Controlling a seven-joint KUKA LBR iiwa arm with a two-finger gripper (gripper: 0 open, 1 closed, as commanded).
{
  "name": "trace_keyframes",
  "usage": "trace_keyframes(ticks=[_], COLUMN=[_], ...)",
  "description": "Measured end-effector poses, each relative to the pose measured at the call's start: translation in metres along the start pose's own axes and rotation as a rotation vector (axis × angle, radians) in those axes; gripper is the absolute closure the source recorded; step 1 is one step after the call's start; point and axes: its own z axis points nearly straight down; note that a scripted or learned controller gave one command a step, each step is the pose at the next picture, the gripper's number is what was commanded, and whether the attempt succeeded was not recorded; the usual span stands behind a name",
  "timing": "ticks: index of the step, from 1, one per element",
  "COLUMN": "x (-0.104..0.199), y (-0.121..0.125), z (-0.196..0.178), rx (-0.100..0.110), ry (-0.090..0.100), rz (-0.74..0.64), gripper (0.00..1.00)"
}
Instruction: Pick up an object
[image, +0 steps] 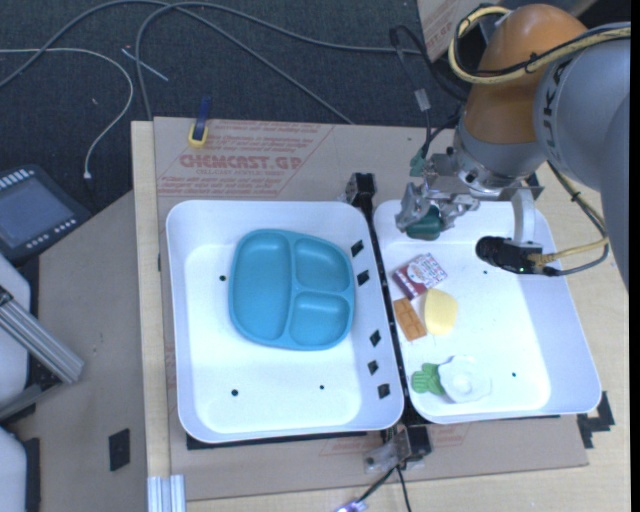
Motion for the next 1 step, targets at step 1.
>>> trace_keyframes(ticks=[1], x=[0.0644], y=[0.0076], z=[0.0028], rx=[0.001], ry=[0.0], rz=[-0.001], gripper=[1.0])
